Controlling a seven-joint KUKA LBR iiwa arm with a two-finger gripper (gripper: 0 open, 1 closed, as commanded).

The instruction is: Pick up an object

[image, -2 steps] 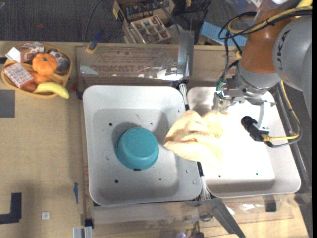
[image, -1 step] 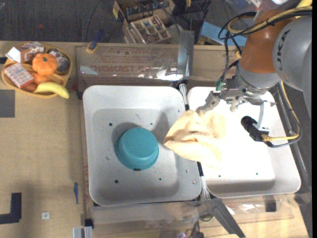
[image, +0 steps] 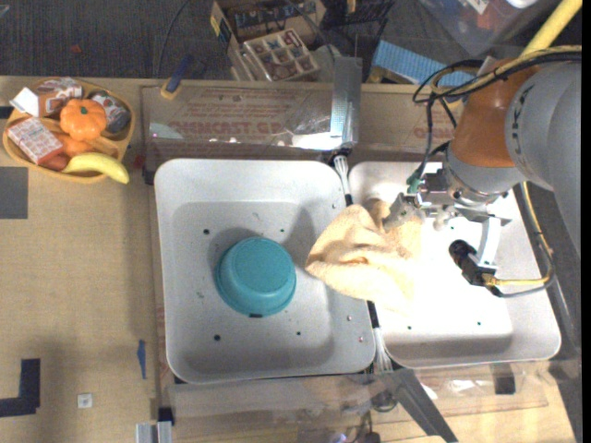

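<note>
Contact existed: my end effector point(image: 403, 209) met the yellow cloth point(image: 362, 257) straddling both bins; grip state indeterminate, lift outstanding.

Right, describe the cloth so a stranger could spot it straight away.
Find the two white bins side by side on the bench. The cloth is a crumpled pale yellow heap draped over the divide between them, just below the gripper. Its only neighbour is the teal bowl in the left-hand bin, round and hard-edged.
</note>
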